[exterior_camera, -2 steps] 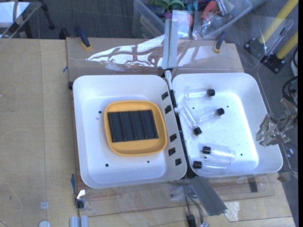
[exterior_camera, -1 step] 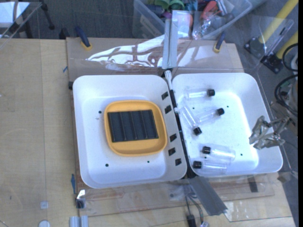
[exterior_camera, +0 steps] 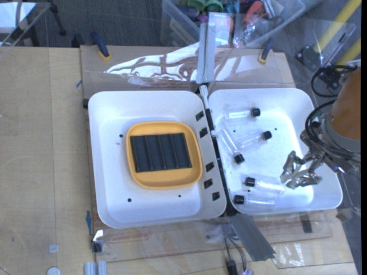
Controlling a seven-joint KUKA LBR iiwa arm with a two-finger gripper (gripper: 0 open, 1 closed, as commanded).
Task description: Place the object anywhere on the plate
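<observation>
Hovering over the right bin (exterior_camera: 298,105), tool (exterior_camera: 298,171) spread apart, gripping nothing.
Lying in that same bin: five clear black-capped vials, nearest one (exterior_camera: 261,184) just left of the tool, the others (exterior_camera: 243,114) farther off; sitting in the left bin (exterior_camera: 109,153), well apart, the yellow plate (exterior_camera: 163,179) with dark ribbed centre.

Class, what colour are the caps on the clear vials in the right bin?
Black, seen in the camera view: vial cap.
</observation>
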